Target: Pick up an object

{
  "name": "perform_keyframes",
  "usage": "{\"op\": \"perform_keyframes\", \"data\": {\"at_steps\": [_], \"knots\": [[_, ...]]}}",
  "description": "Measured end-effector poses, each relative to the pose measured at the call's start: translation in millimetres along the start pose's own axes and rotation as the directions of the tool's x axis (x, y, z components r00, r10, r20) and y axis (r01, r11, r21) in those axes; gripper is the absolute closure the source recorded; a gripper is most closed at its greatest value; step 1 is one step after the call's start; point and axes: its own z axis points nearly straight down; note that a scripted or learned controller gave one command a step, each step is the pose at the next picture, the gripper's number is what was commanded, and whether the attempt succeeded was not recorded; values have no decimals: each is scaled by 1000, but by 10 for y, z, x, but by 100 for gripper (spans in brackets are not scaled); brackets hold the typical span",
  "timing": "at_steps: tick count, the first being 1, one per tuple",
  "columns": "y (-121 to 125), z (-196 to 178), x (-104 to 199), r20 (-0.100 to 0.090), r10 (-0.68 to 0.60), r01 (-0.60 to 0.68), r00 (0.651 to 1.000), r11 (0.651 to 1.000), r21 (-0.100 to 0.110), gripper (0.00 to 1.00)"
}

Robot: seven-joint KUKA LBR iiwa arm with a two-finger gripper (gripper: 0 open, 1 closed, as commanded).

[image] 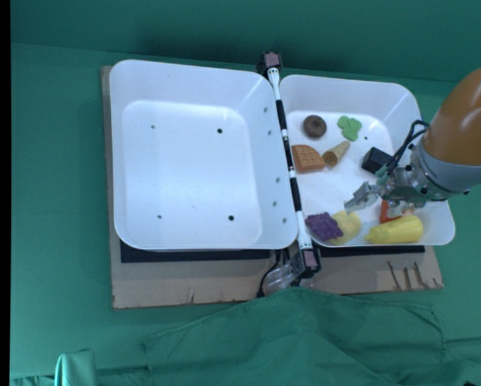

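Green cloth covers the whole bench, with two white bins side by side on a sheet of cardboard; the right bin (401, 103) holds all the toys. The gripper (375, 193) hangs low over that bin's near right part, fingers spread apart with nothing between them.

Closest candidates: an orange piece (384, 211) just under the wrist, mostly hidden, and a yellow corn cob (397, 230) lying against the near wall, just below and to the right of the fingers. Purple grapes (324, 226) sit further left, touching a yellow lump (349, 225).

The corn looks like the easy pick – probably hollow plastic, so light, stiff and a bit slick. Best guess is to pinch it across the narrow middle, not end to end, since the smooth taper could squirt out. The bin wall right beside it may crowd one finger.

A waffle (308, 158), cone (335, 153), donut (314, 125) and green bit (350, 125) lie well apart from the fingers, toward the far side.
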Motion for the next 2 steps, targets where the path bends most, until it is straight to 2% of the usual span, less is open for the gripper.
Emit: {"op": "perform_keyframes", "data": {"at_steps": [1, 2], "knots": [[34, -626, 723, -1, -12, 12, 1000, 1000, -10, 0], [752, -6, 315, 5, -2, 2, 1000, 1000, -5, 0]]}}
